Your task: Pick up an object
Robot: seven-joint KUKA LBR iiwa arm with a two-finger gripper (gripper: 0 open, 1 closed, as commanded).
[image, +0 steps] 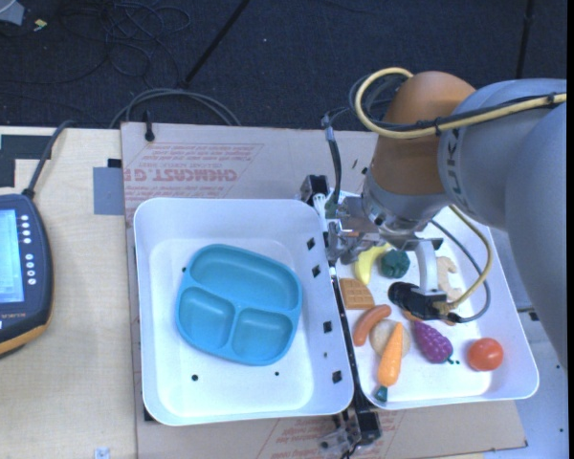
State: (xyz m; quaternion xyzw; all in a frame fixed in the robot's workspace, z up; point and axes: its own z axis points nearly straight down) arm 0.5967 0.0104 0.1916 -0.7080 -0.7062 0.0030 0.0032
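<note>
the grey arm with the orange band (pixel 423 127) reaches down over the right-hand shallow white bin (pixel 517 376), and whether its gripper (pixel 392 247) is open or closed cannot be told. toy foods lie in that bin: a red tomato (pixel 485 354), purple grapes (pixel 432 340), an orange carrot (pixel 391 354), a sausage (pixel 370 323) and a dark green piece (pixel 395 263) just below the wrist. the left-hand white bin (pixel 163 381) holds a blue divided plastic plate (pixel 237 302).
</note>
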